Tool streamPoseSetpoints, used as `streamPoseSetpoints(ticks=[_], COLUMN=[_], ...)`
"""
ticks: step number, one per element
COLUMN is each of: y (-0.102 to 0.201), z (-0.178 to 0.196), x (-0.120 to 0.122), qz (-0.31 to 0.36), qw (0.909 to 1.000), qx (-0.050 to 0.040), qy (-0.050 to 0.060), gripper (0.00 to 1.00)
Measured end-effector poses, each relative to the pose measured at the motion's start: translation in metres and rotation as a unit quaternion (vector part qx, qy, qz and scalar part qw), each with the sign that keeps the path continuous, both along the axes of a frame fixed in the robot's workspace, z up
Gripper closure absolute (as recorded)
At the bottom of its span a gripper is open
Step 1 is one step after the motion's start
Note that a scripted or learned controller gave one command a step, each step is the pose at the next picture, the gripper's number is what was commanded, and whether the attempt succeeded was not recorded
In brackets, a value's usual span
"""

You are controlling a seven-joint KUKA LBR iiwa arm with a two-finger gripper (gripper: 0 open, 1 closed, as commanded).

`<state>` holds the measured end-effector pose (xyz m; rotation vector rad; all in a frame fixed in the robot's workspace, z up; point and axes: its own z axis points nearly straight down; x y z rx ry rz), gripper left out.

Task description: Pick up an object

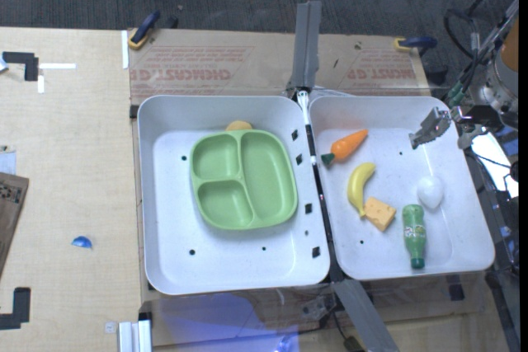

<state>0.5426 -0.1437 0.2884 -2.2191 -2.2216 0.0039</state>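
Observation:
The right bin (462, 260) holds an orange carrot (348, 143), a yellow banana (360, 185), a wedge of cheese (380, 213), a white egg (430, 192) and a small green bottle (413, 235). My gripper (447, 129) hangs over the bin's far right corner, above and right of the egg. It is open, with nothing between its fingers (428, 129). The arm comes in from the right edge.
The left bin (165, 260) holds a green divided plate (244, 178) with a small yellow object (239, 126) partly hidden behind its far rim. A metal divider (307, 45) stands behind the seam between the bins. Cables hang at the far right.

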Motion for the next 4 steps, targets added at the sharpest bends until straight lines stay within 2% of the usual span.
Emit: streamPoseSetpoints(ticks=[1,2,3,4], y=[0.05,0.032,0.031,0.082], z=[-0.112,-0.197,-0.188,-0.097], x=[-0.012,-0.012,-0.012,-0.006], qz=[0.08,0.198,0.196,0.117], qw=[0.9968,0.9802,0.9806,0.9931], qx=[0.0005,0.0009,0.0009,0.0001], qy=[0.0,-0.001,-0.001,-0.001], gripper=[0.0,0.0,1.0,1.0])
